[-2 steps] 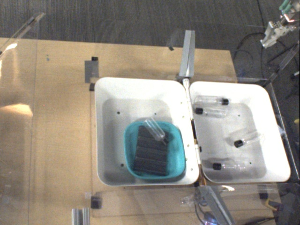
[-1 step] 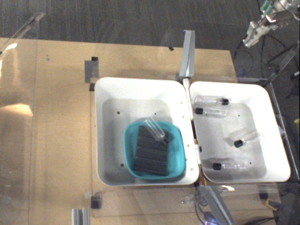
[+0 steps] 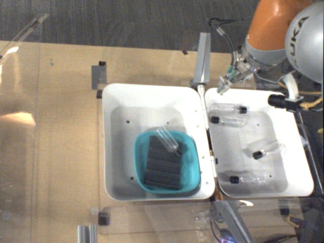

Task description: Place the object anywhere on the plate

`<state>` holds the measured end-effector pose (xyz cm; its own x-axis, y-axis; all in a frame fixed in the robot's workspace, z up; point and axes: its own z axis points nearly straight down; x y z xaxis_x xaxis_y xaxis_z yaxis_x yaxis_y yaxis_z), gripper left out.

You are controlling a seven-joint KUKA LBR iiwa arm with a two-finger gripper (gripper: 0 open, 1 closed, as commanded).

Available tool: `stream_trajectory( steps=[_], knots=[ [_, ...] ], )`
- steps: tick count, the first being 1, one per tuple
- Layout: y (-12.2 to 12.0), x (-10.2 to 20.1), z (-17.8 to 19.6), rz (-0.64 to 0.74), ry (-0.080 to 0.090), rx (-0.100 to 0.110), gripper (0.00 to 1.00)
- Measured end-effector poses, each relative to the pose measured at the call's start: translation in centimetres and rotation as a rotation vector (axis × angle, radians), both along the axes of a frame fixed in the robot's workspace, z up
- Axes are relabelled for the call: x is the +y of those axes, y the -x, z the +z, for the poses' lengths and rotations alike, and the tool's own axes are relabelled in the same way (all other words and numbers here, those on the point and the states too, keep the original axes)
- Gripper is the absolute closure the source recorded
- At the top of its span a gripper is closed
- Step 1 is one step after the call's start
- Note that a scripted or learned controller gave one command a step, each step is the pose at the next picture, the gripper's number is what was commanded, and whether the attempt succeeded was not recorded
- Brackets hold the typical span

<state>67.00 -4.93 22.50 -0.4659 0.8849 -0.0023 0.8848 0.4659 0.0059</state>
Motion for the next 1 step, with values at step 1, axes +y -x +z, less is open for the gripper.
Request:
stream_trajectory(
  steps=[1],
  knots=[
    [-0.03, -6.10, 16.17, 0.007, 0.003, -0.009, 1.00]
  ],
)
